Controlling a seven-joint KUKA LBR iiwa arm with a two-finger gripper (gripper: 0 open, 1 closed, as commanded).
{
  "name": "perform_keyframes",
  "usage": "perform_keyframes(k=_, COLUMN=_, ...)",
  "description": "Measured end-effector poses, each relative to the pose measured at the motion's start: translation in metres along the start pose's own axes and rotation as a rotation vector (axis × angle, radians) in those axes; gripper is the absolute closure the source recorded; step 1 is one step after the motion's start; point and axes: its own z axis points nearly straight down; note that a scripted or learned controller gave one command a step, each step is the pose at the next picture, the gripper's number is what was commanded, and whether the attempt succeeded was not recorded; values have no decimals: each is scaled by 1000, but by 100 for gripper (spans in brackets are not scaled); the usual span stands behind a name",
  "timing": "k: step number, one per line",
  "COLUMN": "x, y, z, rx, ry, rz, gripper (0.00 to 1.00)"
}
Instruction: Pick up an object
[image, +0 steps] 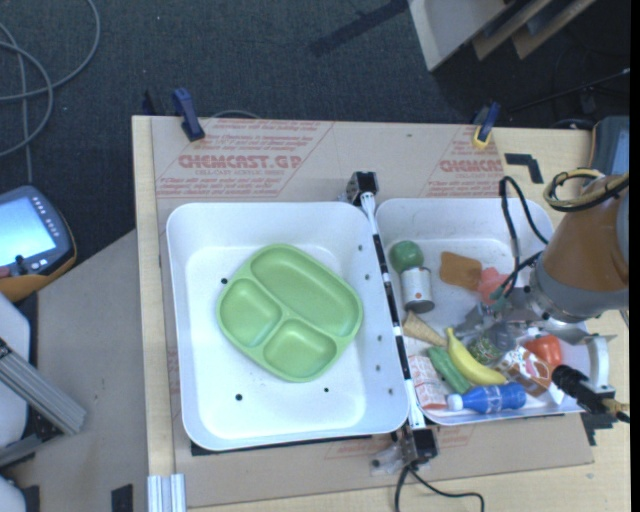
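Observation:
The right bin (440, 209) holds a heap of small items: a yellow banana (472, 366), a blue bottle (496, 400), a brown block (461, 270), a silver can (417, 290) with a green ball (405, 254) behind it, a red-orange piece (545, 352) and a green vegetable (448, 369). My gripper (488, 328) reaches down into this bin from the right, just above the banana and among the clutter. The wrist and cables hide its tips, and I see nothing clearly between them.
A green divided plate (290, 312) lies in the left bin (181, 232). A black clip (362, 184) sits at the far end of the wall between the bins. The arm's orange band (590, 250) hangs over the right bin's right side.

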Motion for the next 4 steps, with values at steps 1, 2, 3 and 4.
perform_keyframes(k=1, x=18, y=91, z=-7, rx=-14, ry=-3, rz=-9, gripper=0)
perform_keyframes(k=2, x=17, y=88, z=-17, rx=-10, ry=-2, rz=-4, gripper=100)
perform_keyframes(k=3, x=17, y=87, z=-16, rx=-9, ry=-2, rz=-4, gripper=0)
perform_keyframes(k=4, x=50, y=153, z=-6, rx=-12, ry=-2, rz=-9, gripper=0)
